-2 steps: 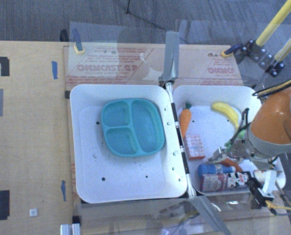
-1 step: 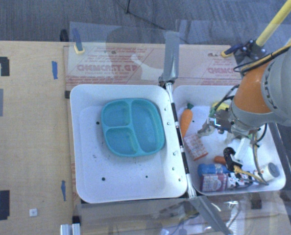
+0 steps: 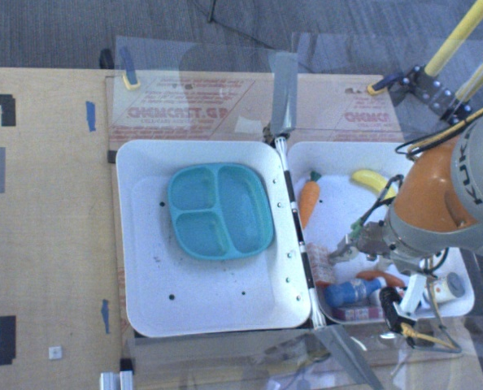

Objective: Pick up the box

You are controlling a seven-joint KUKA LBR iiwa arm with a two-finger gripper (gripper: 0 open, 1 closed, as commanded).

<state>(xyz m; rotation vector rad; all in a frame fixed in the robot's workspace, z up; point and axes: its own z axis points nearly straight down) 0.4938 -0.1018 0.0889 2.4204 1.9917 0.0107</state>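
The gripper point(image 3: 345, 250) hung low over the right bin point(image 3: 336, 205); whether it was wide or narrow could not be determined. The blue-and-red box point(image 3: 351, 292) lay flat by that bin's near wall, just beside the gripper on the camera side. Its long axis ran left-right along that wall; its facing was indeterminate.

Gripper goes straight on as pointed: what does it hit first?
Likely the right bin's bare floor, between carrot and blue box; the gripper slants down-left. Depth unclear, so it might clip the box first.
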